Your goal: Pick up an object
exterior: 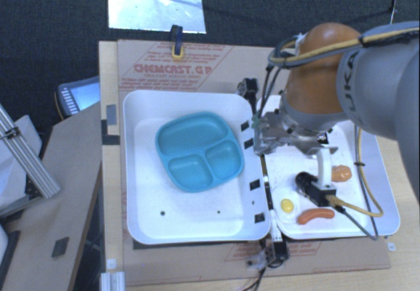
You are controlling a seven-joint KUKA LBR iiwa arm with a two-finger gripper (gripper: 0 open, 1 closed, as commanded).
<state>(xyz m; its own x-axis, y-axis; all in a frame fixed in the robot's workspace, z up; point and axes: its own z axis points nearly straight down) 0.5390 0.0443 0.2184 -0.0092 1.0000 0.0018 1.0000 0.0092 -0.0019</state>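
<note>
Three small things lie loose in the bin (384,214) under the arm, each a fair candidate to pick up: a sausage (315,216), a fried egg (287,205) and an orange piece (341,173). The gripper (266,144) hangs low at the bin's inner wall, beside the neighbouring bin (144,217) that holds a blue divided plate (197,152). From this angle it cannot be told whether the gripper is apart or together, and nothing can be seen held in it. All three things sit away from the gripper, toward the bin's near side. The egg is nearest and the sausage is just beyond it by the near wall, while the orange piece is off to the side under the arm. They probably lie scattered like this so each can be approached on its own. The sausage looks the easiest to grasp. Its long axis runs roughly along the near wall, and the end farther from the egg tips slightly up-view. Closing across its narrow width would suit it best.
</note>
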